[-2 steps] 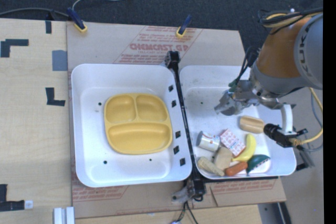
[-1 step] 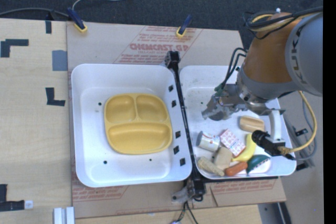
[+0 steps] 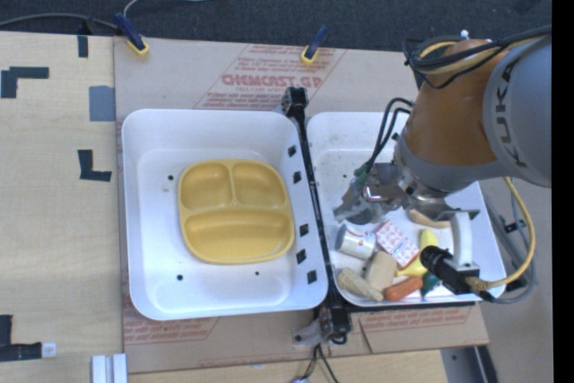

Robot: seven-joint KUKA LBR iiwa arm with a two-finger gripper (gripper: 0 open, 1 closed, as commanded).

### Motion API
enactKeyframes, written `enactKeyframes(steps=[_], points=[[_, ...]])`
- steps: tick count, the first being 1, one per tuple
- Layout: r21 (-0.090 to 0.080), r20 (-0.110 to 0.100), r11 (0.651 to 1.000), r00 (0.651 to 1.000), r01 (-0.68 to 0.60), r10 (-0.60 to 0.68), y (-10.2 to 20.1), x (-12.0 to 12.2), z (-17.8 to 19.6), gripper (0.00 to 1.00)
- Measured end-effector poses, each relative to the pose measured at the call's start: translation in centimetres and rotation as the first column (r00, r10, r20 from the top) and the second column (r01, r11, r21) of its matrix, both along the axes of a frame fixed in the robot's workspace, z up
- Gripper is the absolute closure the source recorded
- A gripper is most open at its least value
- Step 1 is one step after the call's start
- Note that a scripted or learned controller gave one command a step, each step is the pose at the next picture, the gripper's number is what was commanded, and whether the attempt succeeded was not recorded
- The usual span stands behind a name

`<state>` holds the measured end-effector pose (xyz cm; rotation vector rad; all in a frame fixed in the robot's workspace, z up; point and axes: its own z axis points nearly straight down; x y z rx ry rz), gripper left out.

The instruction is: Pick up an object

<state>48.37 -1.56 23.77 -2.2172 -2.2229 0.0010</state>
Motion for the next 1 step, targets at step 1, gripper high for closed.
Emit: enactKeyframes(steps=[1], points=[[-0.001,0.001,1.0,1.0,0.002,-0.002,-3.31,0.0,1.12,1.0]])
